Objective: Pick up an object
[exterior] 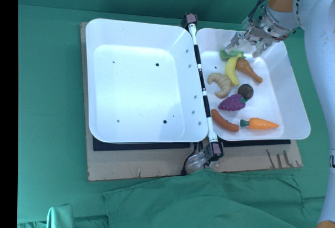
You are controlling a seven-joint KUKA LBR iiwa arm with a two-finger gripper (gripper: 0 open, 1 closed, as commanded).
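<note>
The claw (245, 43) hangs over the far end of the right bin (293, 117), its two fingers spread apart with nothing between them, and right beneath it sits trouble: a yellow banana (232, 70), an orange carrot-like piece (248, 69) and a small green piece (231, 54) are bunched together, touching or nearly so, just below the fingertips. Close on that cluster and, to my eye, a finger could land on top of one piece instead of beside it, or pinch two at once and drop both. The bin's far wall is close behind the claw too, so a descent a shade too far back risks scraping the rim. Stepping away from the claw toward the camera: a tan croissant (220, 83) next, then a dark round fruit (245, 91) beside a bunch of purple grapes (232, 102), and farthest from the claw, a reddish sausage (224, 120) and an orange carrot (260, 124) with a green top, lying apart with room around them. Well off to the claw's side, across the divider, the left bin (138, 86) shows bare white floor with a few dark specks.
</note>
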